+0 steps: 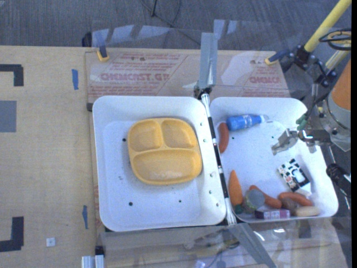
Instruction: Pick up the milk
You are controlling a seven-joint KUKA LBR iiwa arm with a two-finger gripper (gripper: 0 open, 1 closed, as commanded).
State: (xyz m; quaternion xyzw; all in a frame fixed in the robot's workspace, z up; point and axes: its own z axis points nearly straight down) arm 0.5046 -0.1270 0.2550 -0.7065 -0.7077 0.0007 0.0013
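Heaped toy food fills the right bin's near edge; the cow-patterned milk carton lies just behind it. Gripper hovers above the carton, fingers apart, holding nothing.

1. Two bins sit side by side on the table.
2. The left bin holds a plate.
3. The right bin holds a bottle at the back, the milk near the right wall, and carrots in front.
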